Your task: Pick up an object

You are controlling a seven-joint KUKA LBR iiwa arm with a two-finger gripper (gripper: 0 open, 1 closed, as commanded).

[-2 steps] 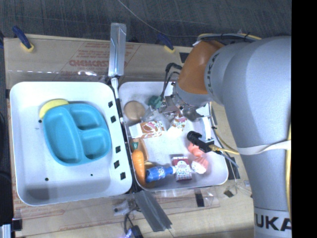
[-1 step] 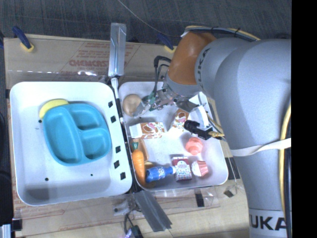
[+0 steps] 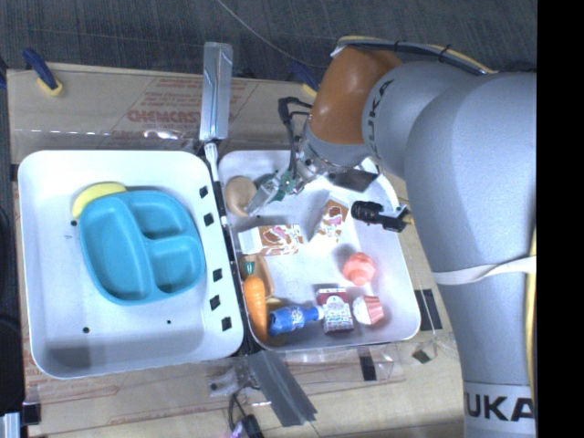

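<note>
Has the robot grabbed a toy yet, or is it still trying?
Nothing looks picked up yet. The gripper is low in the right bin, next to a tan round thing at the bin's far left corner, but I can't see anything between its fingers. The carrot, blue bottle and pink toy all lie in the bin. Grabbing and lifting are still left.

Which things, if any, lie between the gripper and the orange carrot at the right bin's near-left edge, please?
The gripper hovers over the right white bin's far-left part, beside a round tan object. A flat brown-and-white packet lies between it and the orange carrot. From above, nothing visible covers the carrot.
</note>
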